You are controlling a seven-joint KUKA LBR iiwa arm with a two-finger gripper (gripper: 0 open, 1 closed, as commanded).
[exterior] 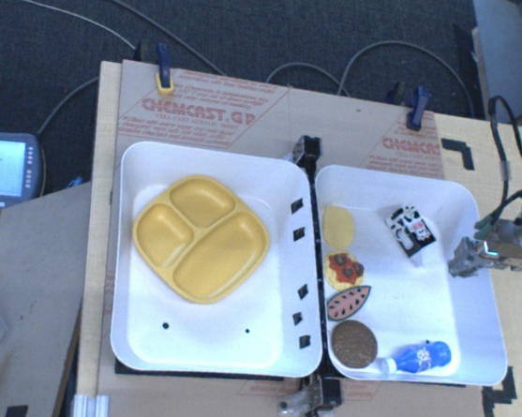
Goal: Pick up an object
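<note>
While the end effector (463, 259) sits at the right rim of the right bin (476, 305), nothing is seen between its fingers — whether they are spread or closed I cannot tell at this size.

Candidates, all in the right bin: black-and-white toy (412, 231) at the far side, nearest the end effector and well apart from the rest; blue bottle (419, 356) at the near wall, its cap end touching the brown disc (355, 344); a row along the left wall — pale yellow piece (338, 226), red-and-yellow piece (344, 270), melon slice (348, 301) — packed close. Left bin (133, 329) holds a yellow tray (202, 237).

Judgement: the approach is not yet made. Best target looks like the toy — isolated, short reach leftward. Centre over it, descend straight, fingers across its narrow side. The flat pieces by the wall offer little to grip; the bottle may roll.
</note>
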